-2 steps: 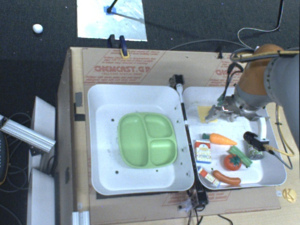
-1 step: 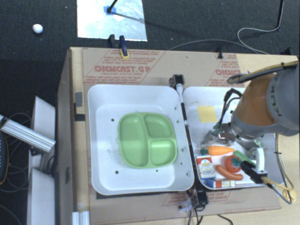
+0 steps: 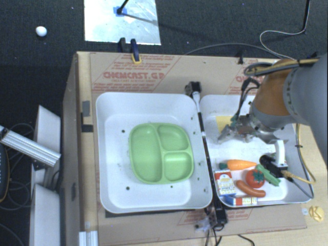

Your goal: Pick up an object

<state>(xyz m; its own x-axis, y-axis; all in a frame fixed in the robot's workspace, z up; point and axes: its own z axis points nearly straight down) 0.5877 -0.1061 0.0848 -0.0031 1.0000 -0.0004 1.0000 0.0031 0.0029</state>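
Not picked yet: gripper low in right bin, finger state unclear, nothing visibly held; carrot, tomato untouched.

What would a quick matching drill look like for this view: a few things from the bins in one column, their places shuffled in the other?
Things:
1. green plate
2. carrot
3. tomato
4. sausage

Places:
A. right bin, near its front edge, below the tomato
B. middle of the left bin
C. right bin, between the carrot and the sausage
D. right bin, just below the end effector

Pairs: 1-B, 2-D, 3-C, 4-A
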